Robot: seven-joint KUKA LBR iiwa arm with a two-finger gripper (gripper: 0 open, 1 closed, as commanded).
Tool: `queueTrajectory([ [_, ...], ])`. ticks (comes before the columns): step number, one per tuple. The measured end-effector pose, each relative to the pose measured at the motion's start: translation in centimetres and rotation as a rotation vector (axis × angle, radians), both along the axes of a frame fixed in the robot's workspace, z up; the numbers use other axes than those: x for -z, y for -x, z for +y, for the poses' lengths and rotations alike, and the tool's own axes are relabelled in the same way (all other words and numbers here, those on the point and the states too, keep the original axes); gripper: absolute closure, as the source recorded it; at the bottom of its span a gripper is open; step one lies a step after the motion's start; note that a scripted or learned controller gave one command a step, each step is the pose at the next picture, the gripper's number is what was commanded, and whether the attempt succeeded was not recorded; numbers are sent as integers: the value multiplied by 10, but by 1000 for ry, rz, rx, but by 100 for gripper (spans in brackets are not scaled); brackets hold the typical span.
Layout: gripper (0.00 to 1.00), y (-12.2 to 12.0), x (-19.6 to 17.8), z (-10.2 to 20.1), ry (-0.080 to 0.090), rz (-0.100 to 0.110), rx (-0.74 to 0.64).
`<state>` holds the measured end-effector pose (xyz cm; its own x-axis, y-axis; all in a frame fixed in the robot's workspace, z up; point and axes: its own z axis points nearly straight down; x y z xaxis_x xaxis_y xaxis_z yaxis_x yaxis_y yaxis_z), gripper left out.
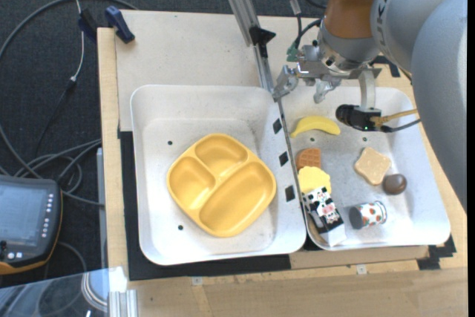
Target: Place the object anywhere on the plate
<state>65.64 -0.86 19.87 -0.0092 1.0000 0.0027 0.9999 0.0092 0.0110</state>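
Gripper (304, 85) hangs spread and empty above the right bin's (415, 223) far edge, banana (315, 126) just below, plate (221, 184) in the left bin (148, 159); risk: the curved banana may slip from a glancing pinch.

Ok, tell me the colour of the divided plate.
Yellow; the plate sits in the left bin, seen in the camera view.

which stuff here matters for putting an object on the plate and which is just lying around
Job:
yellow plate, left bin
gripper, above the right bin
candidates in the right bin: banana, waffle, bread slice, can

Lying about:
blue clip
tablet
cables
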Motion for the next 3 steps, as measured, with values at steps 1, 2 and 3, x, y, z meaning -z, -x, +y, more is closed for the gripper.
queueTrajectory([
  [1,0,3,6,-5,3,11,7],
  [2,0,-15,-88,55,0,0,2],
  [3,100,-14,-94,52,4,6,5],
])
